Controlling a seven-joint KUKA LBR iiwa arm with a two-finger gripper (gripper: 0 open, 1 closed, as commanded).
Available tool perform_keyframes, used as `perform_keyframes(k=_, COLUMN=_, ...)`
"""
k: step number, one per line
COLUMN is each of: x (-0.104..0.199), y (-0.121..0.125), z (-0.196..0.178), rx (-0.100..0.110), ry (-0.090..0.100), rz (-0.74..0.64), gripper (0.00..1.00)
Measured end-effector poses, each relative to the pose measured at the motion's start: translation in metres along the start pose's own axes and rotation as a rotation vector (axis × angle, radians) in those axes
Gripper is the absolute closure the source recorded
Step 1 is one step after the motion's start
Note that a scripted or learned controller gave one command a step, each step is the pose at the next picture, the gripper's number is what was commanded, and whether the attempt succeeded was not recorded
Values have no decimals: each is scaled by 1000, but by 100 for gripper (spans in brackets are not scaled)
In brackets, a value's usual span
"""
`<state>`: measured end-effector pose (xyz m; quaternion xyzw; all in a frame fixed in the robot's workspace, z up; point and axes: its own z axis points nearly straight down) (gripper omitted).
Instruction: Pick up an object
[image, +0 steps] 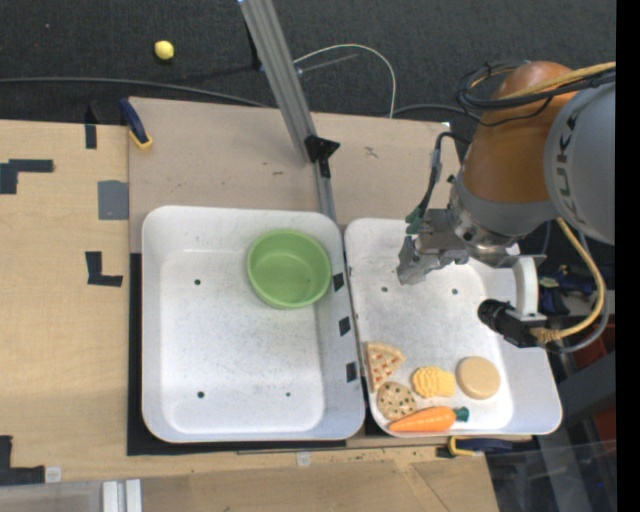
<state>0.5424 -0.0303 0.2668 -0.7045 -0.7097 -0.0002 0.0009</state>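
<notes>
Up over the right bin (452, 300), the gripper (416, 266) hangs above the bare upper part of the bin floor, with nothing visibly caught in it; whether it is spread or closed I cannot tell, since the wrist and its cabling hide that part. Behind it the grey arm (590, 170) with its orange band (515, 140) reaches in from the right.

Well below the gripper, the toy foods sit bunched along the near edge of the same bin. A pizza slice (381, 361) lies against the bin's left wall, with a chocolate-chip cookie (397, 400) just beneath it. Beside those are a yellow ridged piece (433, 382) and a round tan biscuit (478, 378), close together. An orange carrot (427, 420) with a green tip lies flat along the front rim, touching or nearly touching the cookie.

In the left bin (200, 400), a green bowl (289, 268) stands upright near the upper right corner, close to the divide between the bins. Far off on the dark floor beyond the bench rests a small yellow ball (163, 49).
</notes>
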Motion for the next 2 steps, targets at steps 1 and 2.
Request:
perform_keyframes(k=1, x=53, y=-2, z=17, rx=3, ry=0, rz=1, gripper=100)
perform_keyframes(k=2, x=114, y=8, z=18, rx=1, ry=0, rz=-1, gripper=100)
